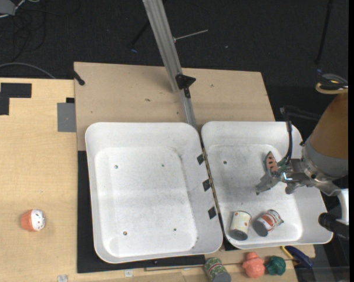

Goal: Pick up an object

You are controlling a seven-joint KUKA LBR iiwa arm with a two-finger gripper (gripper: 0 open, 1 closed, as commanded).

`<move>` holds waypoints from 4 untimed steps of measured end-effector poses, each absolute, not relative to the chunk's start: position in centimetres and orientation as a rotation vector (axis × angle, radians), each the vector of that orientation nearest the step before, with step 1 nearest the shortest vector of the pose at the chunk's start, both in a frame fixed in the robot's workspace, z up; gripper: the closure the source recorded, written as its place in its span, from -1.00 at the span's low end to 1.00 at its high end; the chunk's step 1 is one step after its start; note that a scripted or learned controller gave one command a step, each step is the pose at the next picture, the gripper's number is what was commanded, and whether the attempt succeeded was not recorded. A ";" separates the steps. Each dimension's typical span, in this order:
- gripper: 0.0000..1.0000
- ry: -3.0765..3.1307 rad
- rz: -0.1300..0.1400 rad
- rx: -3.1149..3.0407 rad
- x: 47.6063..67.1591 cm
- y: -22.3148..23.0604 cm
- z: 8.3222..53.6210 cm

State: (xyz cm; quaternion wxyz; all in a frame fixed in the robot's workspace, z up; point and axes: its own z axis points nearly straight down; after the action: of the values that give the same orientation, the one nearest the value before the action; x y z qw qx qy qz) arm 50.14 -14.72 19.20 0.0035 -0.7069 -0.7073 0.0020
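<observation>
Light wooden bench (pixel 223 93) carries two shallow white bins side by side: right bin (pixel 247 134) directly beneath the gripper (pixel 269 178), left bin (pixel 142 187) well off to the gripper's left across the shared divider. A slanted metal rail (pixel 168 46) lies on the bench beyond the bins, up and left of the gripper. Along the bench's near edge, below the gripper, sit a dark can (pixel 214 269), a pink toy (pixel 253 265) and a green toy (pixel 275 265).
</observation>
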 end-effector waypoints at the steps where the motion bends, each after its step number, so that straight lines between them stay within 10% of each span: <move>1: -1.00 -2.217 0.002 -2.222 50.2 -14.8 19.4; 3: -1.00 -2.215 0.006 -2.216 49.5 -14.9 9.5; 4: 1.00 -2.213 0.003 -2.224 49.5 -15.1 10.8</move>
State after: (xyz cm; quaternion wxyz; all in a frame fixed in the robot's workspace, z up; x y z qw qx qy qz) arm 49.51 -15.12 10.76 0.0023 -0.7089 -0.7053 0.0011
